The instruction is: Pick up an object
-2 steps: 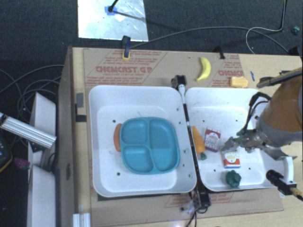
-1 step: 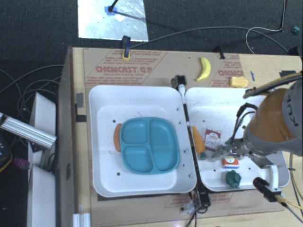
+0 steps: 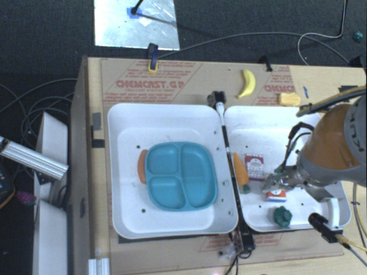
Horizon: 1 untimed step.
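My gripper (image 3: 278, 180) hangs low over the middle of the right bin (image 3: 258, 119), at the end of the grey arm with its orange band (image 3: 332, 142). Just below it, touching or nearly so, lies a small red, white and blue pack (image 3: 276, 196). A red and white box (image 3: 254, 167) lies to the gripper's left. An orange carrot (image 3: 240, 169) rests along the bin's left wall. A dark green lump (image 3: 281, 216) sits near the front wall. Nothing is visibly lifted.
The left bin (image 3: 123, 153) holds a blue divided plate (image 3: 181, 174) with an orange piece (image 3: 141, 166) at its left side. On the bench behind the bins lie a banana (image 3: 248, 83) and a yellow block (image 3: 289, 99). Cables run around the bench.
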### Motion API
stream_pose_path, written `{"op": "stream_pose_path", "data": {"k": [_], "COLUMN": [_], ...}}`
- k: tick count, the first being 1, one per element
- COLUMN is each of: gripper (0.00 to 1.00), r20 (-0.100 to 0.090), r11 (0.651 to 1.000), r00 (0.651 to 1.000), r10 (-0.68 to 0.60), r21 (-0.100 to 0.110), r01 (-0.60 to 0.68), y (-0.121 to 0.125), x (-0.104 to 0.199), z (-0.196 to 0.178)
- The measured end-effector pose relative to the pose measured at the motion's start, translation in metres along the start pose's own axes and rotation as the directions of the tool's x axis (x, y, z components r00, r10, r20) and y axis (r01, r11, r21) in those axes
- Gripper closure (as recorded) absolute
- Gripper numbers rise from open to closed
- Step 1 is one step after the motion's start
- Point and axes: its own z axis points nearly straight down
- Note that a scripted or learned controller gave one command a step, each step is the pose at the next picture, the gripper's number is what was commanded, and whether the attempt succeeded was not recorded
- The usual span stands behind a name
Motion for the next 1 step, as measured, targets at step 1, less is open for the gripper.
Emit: {"op": "stream_pose_path", "data": {"k": [1], "gripper": [1.00], "r20": [0.000], "r11": [1.000], "r00": [1.000], "r10": [-0.001], "r21": [0.001], "r01": [0.001], "y": [0.0406], "x": [0.0591], "z": [-0.0949]}}
